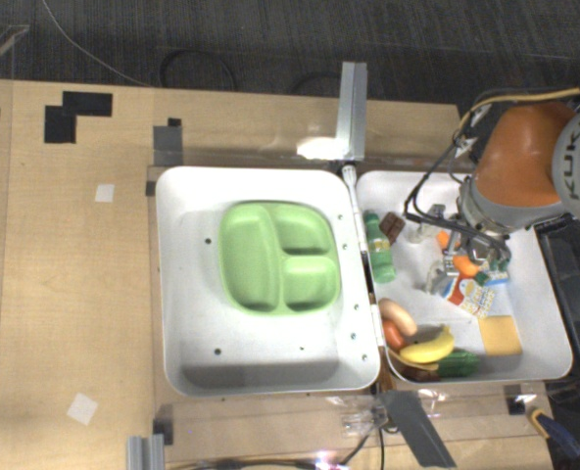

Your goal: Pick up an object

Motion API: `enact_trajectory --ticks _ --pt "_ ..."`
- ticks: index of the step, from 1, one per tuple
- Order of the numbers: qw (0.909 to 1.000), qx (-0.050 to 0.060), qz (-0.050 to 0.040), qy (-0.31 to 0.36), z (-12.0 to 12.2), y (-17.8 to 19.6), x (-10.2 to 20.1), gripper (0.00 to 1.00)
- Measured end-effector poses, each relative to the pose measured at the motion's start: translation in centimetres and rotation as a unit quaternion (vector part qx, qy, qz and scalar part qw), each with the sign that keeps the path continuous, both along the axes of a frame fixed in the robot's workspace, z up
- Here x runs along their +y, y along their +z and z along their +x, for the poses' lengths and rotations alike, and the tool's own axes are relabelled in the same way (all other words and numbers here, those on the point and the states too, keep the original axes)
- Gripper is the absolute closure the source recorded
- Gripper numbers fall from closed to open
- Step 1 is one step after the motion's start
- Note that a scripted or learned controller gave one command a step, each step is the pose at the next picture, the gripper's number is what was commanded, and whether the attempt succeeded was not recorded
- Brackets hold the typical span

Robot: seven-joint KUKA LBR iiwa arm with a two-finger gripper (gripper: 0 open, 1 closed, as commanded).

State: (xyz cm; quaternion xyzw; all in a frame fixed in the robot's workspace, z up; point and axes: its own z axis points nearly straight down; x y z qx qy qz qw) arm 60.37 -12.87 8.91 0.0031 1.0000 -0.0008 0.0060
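Observation:
My gripper [456,266] hangs low in the right bin [545,292], below the orange wrist band. It sits over a small orange piece [463,263] and a white, red and blue packet [478,296]. Left of it lie a green bottle [376,248] and a brown block [392,227]. Near the bin's front are a yellow block [500,336], a banana [427,351], a pink oblong item [398,314] and a dark green vegetable [457,364]. The wrist hides part of what is under it.
The left bin [187,341] holds a green divided plate [276,257]. A metal post [353,106] stands behind the wall between the bins. Cables loop around the arm at the right bin's back.

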Motion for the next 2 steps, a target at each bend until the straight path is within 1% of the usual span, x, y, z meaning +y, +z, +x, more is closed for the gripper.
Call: enact_trajectory --ticks 1,2 --pt "0.9979 -0.001 0.0009 -0.065 -6.5 0.1 -0.7 0.00" --pt "0.9973 -0.001 0.0011 -0.073 -0.5 0.0 -0.6 0.00"
